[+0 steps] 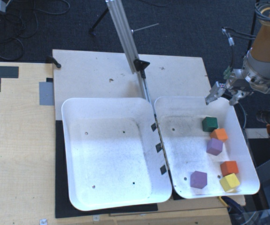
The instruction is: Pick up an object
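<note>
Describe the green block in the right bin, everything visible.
The green block is a small dark green cube, matte, foam-like or painted, sitting flat on the floor of the right bin near its far right wall. It is the farthest of the blocks there. The orange block sits just in front of it, close or touching; I cannot tell which. The pincer hangs above the bin's far right corner, apart from it.
</note>
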